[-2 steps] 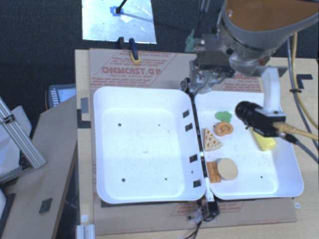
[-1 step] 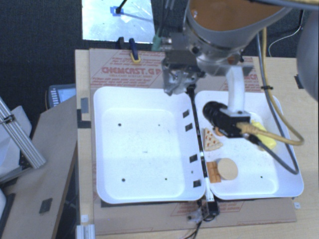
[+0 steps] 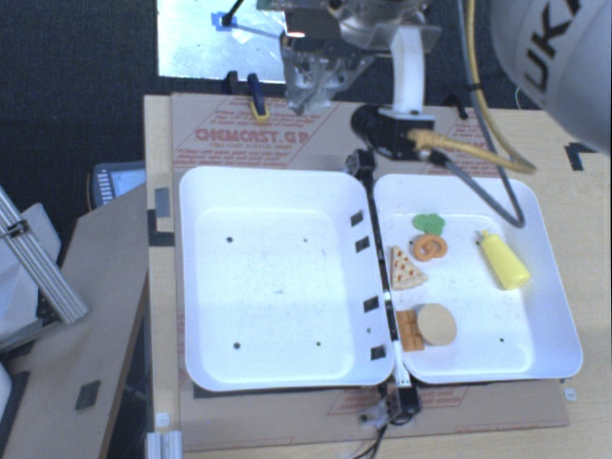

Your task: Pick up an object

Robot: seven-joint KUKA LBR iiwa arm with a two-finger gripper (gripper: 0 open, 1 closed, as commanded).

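My gripper (image 3: 308,92) hangs high above the back edge of the left bin (image 3: 191,285), with nothing between its fingers. The right bin (image 3: 550,352) holds several toy foods: a yellow mustard bottle (image 3: 503,261), a green leafy piece (image 3: 429,224), a pretzel (image 3: 430,248), a pizza slice (image 3: 405,270), a round tan bun (image 3: 437,324) and a cracker (image 3: 408,330). All of them lie far below and to the right of the gripper.
A black divider with clips (image 3: 375,256) runs between the two bins. Brown cardboard (image 3: 244,134) lies under the bins at the back. A metal rail (image 3: 38,266) leans at the far left of the bench.
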